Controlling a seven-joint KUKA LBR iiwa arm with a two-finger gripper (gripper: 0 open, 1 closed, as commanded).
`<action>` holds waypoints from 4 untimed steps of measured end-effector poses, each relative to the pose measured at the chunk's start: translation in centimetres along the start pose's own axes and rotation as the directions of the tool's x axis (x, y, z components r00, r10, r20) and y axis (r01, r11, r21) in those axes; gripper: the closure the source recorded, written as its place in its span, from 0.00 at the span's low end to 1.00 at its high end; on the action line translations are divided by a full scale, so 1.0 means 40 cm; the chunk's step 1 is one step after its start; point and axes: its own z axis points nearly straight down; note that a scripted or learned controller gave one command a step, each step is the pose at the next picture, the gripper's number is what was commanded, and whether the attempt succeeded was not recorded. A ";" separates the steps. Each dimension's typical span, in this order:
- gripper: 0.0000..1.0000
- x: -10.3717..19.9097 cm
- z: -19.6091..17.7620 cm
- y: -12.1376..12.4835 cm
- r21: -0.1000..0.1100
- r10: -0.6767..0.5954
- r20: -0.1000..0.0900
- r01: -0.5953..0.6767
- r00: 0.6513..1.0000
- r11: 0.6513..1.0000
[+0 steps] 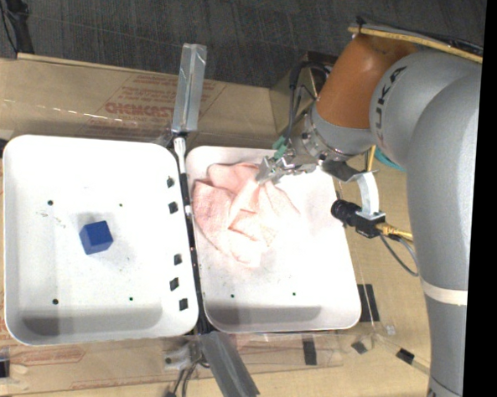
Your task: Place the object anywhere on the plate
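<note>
Working at the upper middle of the frame, low over the top edge of the pink cloth, with the gripper touching or just above a raised fold there. Cannot tell whether the claw is wide, narrow or closed on fabric: too small and too dark against the crumpled pink. Judging by position, likely the grasp stage, with the cloth as the task's thing, lying rumpled across the upper left part of the right bin. To do this step well: bite onto a bunched ridge rather than a flat patch, close fully before lifting, then rise straight up and slowly so as to check for fabric hanging below the claw before any sideways travel. Worth keeping clear of the divider between the bins during the lift, given the cloth's closeness to it. Also possible as the intended object: the blue cube, sitting alone at centre left of the left bin, well apart from the gripper. Hard to make out which surface counts as the plate. Cut off at the right side: most of the arm. Hidden under wrist and cabling: the cloth's far corner and part of the bin's upper rim.
</note>
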 end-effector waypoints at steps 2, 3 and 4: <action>1.00 0.134 -0.031 -0.044 0.001 -0.402 0.000 0.402 0.916 0.916; 1.00 0.246 -0.012 -0.077 0.001 -0.731 0.001 0.731 0.682 0.682; 1.00 0.384 -0.037 -0.113 0.001 -0.940 0.001 0.940 0.341 0.341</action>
